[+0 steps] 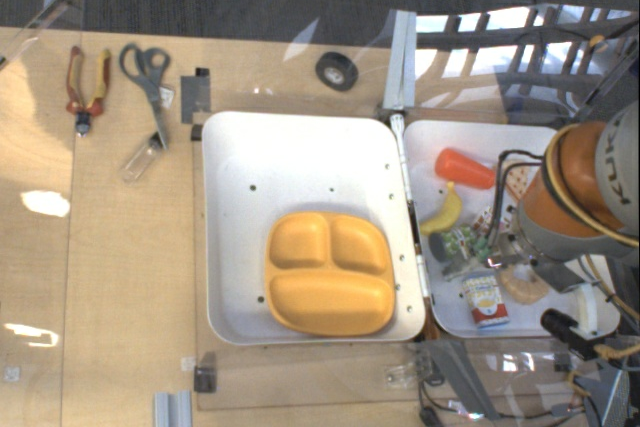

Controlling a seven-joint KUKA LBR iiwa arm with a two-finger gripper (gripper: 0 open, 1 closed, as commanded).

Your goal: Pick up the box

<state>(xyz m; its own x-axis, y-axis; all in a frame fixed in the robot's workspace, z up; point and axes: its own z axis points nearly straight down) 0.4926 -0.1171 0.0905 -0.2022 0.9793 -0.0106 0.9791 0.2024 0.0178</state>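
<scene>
In the right bin [432, 313], a small red-and-white box [485, 302] lies near the front edge. Just behind it, the gripper [497, 245] hangs over cluttered items; its state I cannot tell. A banana [445, 212] and an orange cylinder [465, 167] lie farther back. A yellow divided tray [330, 272] fills the left bin [240, 215].

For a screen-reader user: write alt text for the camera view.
A grey arm with an orange band reaches from the right over the right bin, which holds a small box, a banana and an orange object. The left bin holds a yellow divided tray. Scissors, pliers and a tape roll lie on the bench.
</scene>
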